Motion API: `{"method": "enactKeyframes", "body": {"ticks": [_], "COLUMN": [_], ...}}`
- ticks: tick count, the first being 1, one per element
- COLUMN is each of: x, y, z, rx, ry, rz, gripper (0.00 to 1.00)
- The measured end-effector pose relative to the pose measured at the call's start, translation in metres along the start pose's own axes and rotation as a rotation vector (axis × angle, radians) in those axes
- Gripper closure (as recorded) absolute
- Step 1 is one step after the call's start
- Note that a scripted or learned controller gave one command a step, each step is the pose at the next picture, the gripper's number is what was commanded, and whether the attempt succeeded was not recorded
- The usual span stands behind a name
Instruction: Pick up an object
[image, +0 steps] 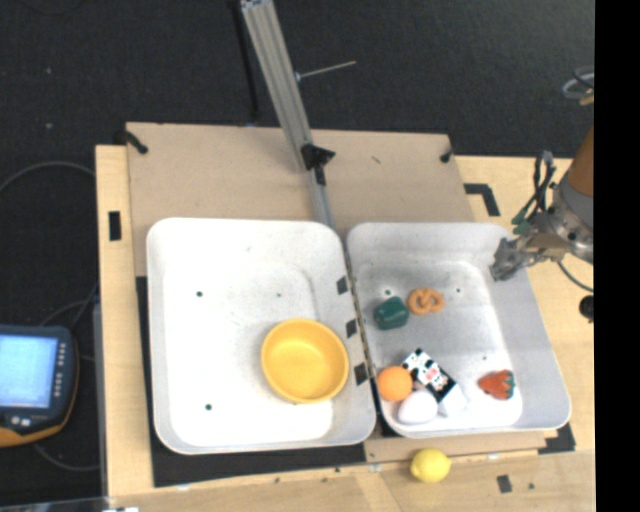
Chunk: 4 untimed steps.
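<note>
- A tan tabletop (250, 170) carries two white bins; the right bin (520, 330) holds the small objects.
- The end effector (505, 260) hovers at that bin's upper right rim; its grip state cannot be told.
- The nearest object, a pretzel (426, 300), lies down-left of it, beside a green piece (391, 313).

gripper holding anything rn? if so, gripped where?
Nothing held. The gripper sits over the right bin's upper right edge, apart from every object in it.

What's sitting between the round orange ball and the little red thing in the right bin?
In the camera view, a black-and-white patterned block lies between the orange ball and the red object.
</note>
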<state>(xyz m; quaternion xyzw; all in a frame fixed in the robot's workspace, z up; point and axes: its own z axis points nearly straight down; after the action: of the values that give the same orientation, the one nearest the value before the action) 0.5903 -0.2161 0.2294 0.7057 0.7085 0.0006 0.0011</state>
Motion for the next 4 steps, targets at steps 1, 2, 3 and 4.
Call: {"method": "enactKeyframes", "body": {"ticks": [1,2,3,4], "x": [0.005,0.052,0.102,0.160], "y": [-0.006,0.004,-0.001,0.013], "z": [-0.056,-0.060,-0.050,-0.041], "rx": [0.000,0.001,0.001,0.003], "ry": [-0.001,0.000,-0.001,0.000], "rz": [-0.001,0.001,-0.001,-0.002], "gripper": [1.00,1.00,1.00,1.00]}}
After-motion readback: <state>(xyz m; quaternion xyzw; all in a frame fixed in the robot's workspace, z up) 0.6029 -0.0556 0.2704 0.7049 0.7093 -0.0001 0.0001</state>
